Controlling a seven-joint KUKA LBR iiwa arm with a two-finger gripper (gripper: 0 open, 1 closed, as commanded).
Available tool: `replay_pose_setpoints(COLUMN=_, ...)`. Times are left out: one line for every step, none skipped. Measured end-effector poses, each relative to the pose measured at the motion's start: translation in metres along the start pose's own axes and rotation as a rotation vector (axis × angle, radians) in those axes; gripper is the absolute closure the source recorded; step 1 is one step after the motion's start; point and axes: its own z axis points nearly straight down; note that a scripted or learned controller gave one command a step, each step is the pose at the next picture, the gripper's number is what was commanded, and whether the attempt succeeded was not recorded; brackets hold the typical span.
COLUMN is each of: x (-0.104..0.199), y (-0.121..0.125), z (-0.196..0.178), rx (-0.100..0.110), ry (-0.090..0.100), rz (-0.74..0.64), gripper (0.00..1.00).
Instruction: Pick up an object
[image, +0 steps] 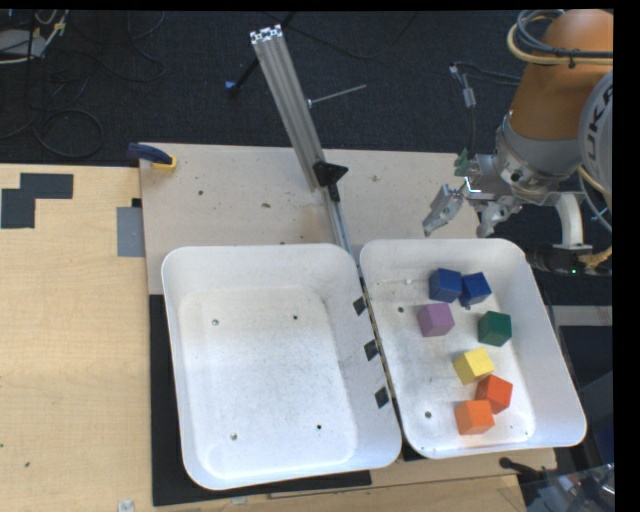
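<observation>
Hovering above the far rim of the right bin, the gripper is hanging with its two fingers spread apart and nothing between them, one fingertip reaching out to the left and the other sitting nearer the wrist. Behind it the grey arm is rising toward the upper right corner, with its orange band showing above the wrist. Just below the gripper, inside the right bin, seven cubes are lying loose: two blue cubes are touching each other nearest the gripper, a purple cube is sitting just below and left of them, and a green cube is resting to its right. Further toward the near edge, a yellow cube is lying beside a red-orange cube, and an orange cube is sitting just below those. Beside it, the left bin is lying with its wall touching the right bin's. Beyond both bins, a slanted metal rail is leaning across the bench
</observation>
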Motion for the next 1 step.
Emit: replay_pose_setpoints(x=0.0001, y=0.0006, z=-0.0032, rx=-0.005, ry=-0.001, rz=-0.002, gripper=0.0)
